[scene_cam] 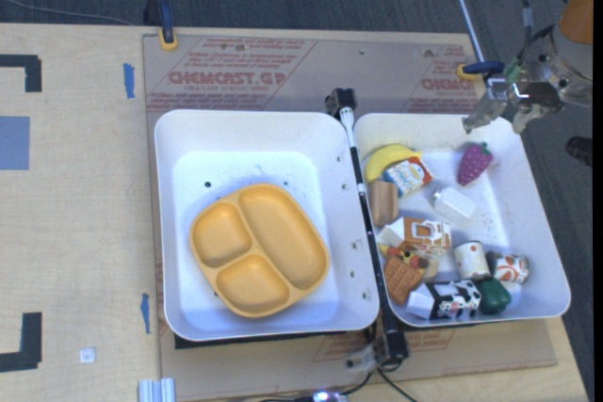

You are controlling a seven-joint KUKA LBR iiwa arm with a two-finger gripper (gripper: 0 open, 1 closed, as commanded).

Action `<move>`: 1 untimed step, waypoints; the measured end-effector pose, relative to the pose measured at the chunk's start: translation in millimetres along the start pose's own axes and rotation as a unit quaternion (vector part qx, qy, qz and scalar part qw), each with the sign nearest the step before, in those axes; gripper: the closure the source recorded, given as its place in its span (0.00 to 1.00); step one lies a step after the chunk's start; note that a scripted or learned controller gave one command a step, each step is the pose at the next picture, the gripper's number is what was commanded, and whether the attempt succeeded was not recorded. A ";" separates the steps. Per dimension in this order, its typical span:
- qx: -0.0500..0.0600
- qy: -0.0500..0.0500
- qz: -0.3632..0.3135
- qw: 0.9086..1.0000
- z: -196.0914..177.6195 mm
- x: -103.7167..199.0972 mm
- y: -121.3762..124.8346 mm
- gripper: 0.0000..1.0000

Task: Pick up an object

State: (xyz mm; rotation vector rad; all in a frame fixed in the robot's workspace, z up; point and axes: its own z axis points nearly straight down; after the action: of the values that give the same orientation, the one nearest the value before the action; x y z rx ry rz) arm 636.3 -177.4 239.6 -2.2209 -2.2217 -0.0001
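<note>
We find the gripper (pixel 497 111) at the far right corner of the right bin (pixel 545 231), hanging above its rim, with nothing between its fingers; they look spread a little, one slanting down to the left, though the view is small here and we would not swear to how wide. Nearest to it lies a purple grape bunch (pixel 476 162), on the bin floor just inside that corner and apart from the fingers. Beside the grapes sit a small white block (pixel 455 202) and a snack carton (pixel 409 174) leaning on a yellow banana (pixel 385 159). Further toward the near wall the clutter thickens: a waffle (pixel 403 274), a cow-patterned carton (pixel 450 299), a green lump (pixel 494 296), a small can (pixel 468 259). The left bin (pixel 177 231) carries a yellow divided tray (pixel 258 249). We judge the work to be at the approach stage, with nothing picked yet. The next move calls for shifting inward over one piece, likely the grapes since they lie close and fairly free, then descending straight with the fingers straddling it. The rounded shape may slip sideways, and the bin wall close by leaves little room.
</note>
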 end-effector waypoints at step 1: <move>-0.001 0.000 0.000 1.000 119.8 -40.5 -76.1 0.00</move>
State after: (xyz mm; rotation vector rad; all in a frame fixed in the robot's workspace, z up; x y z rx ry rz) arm 560.3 -217.9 119.8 -2.2216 -2.2226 -0.0010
